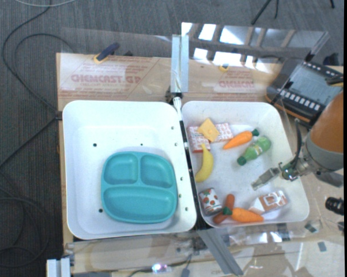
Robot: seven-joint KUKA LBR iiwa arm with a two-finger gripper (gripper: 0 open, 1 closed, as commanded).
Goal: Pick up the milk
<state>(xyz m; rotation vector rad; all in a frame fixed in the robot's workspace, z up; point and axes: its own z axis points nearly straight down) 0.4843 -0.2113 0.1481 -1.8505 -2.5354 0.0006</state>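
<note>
So far nothing is lifted. The milk carton lies on its side near the lower right corner of the right bin, beside a carrot. The gripper hangs just above it in the frame, at the right-hand side, nothing between its fingers; whether they are spread or closed I cannot tell. Descent, grasp and lift all remain.

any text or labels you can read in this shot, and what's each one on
"CHEMCAST" style red lettering, mirrored and faint, on the brown paper-backed sheet behind the left bin: reading uncertain.
Red print on the matching sheet behind the right bin: too blurred to read.
Small white and orange milk carton: print too small to read.
Red and white flat packet: illegible.
Small round can: illegible.
</note>
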